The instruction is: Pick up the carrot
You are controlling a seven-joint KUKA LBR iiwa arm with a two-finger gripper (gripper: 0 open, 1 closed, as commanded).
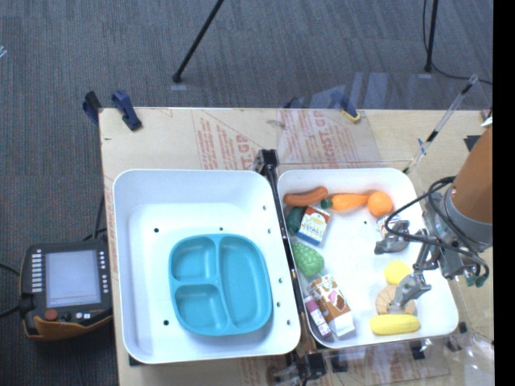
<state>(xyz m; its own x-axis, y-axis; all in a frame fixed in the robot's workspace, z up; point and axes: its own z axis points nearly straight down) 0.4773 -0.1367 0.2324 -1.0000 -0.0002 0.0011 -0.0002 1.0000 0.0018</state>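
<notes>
Two shallow white plastic bins sit side by side on a plywood-looking bench [201, 135] with red printing on it. The left bin [133, 215] has smooth glossy walls and holds a light blue divided plate [219, 284], rounded corners, three compartments, matte plastic look.

The right bin [354, 175] has all the toy food. The carrot [349, 202] is up near the 12 o'clock edge of that bin: a smooth orange tapered shape lying flat, with a bit of green at its left end. Touching its right end is a round orange ball-like fruit [380, 203]. Just to the carrot's left lies a reddish-brown sausage [306, 196], glossy and slightly curved. Below those are a small carton [314, 224] with a printed label, a dark green piece [294, 218] just beside it, and a bumpy light green vegetable [307, 258]. Toward 6 o'clock there's a printed box [331, 302] lying flat, and at about 5 o'clock a yellow corn-shaped piece [394, 324], a tan ridged cookie-like thing [389, 298] and a round yellow piece [397, 273].

The gripper [410, 288] hangs over the 4 o'clock part of the right bin, metal fingers with cables around them, tips close to the cookie-like thing. Can't tell whether the tips are apart or together from this angle. It's well apart from the carrot.
</notes>
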